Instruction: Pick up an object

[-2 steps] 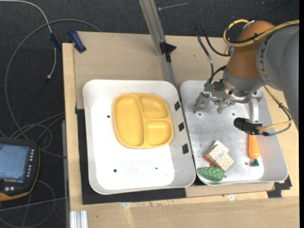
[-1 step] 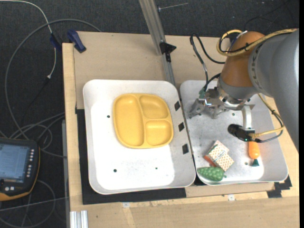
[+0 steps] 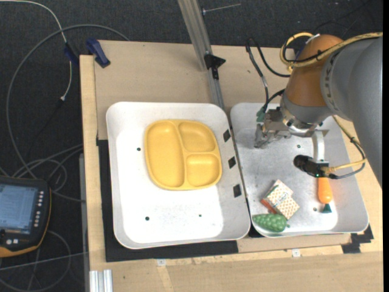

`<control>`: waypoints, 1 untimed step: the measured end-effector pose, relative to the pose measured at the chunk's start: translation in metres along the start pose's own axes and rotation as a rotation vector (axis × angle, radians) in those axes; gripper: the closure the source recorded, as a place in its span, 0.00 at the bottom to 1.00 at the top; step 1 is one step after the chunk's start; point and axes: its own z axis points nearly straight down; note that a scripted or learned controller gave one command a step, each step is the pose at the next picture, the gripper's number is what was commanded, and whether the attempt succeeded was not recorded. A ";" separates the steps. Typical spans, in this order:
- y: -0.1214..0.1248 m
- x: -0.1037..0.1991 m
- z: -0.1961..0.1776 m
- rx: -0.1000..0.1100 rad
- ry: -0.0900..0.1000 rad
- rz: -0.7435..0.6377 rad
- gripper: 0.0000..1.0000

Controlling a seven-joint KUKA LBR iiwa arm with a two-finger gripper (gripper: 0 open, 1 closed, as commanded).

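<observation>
While the grey arm with its orange band reaches in from the right, the two-finger gripper (image 3: pixel 263 140) hangs over the far part of the right shallow white bin (image 3: pixel 352 215); whether it is parted or closed cannot be told, and nothing shows between its tips. Nearer the front lie an orange carrot-shaped toy (image 3: pixel 325 190), a patterned square packet (image 3: pixel 281 199) and a green knobbly toy (image 3: pixel 270 222). A yellow three-compartment plastic tray (image 3: pixel 182 154) sits in the left shallow white bin (image 3: pixel 127 181).

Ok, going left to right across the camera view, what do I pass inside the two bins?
Yellow divided plate in the left bin, then in the right bin: green object, patterned packet, carrot.
</observation>
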 end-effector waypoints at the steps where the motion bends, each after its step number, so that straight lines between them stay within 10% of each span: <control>1: -0.003 -0.009 -0.054 -0.007 -0.003 0.001 1.00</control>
